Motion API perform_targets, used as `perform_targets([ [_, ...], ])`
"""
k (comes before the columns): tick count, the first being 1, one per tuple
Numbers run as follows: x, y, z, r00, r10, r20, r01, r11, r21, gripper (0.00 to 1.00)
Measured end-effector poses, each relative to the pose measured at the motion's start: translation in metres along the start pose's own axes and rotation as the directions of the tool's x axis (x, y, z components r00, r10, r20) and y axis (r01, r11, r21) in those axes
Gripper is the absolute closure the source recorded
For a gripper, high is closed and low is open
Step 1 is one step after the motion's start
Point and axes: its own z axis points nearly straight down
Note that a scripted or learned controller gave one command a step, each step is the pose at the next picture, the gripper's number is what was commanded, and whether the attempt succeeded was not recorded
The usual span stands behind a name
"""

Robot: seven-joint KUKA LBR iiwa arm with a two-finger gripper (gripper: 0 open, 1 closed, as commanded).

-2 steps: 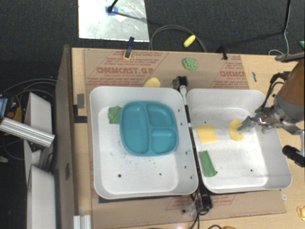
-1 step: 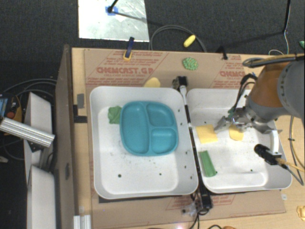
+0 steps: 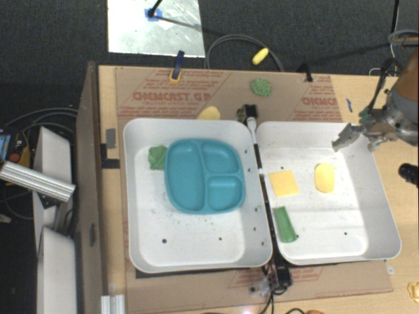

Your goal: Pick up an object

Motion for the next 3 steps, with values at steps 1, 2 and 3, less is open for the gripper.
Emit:
perform_targets([
  [1, -0.017, 0.000, 0.144, 1.000, 0.000, -0.006, 0.000, 1.000, 0.016, 0.00],
  [2, 0.014, -0.029, 0.116, 1.000, -0.002, -0.007, 0.002, 1.000, 0.015, 0.00],
  [3, 0.013, -0.027, 0.106, 1.000, -0.002, -0.005, 0.002, 1.000, 0.009, 1.00],
])
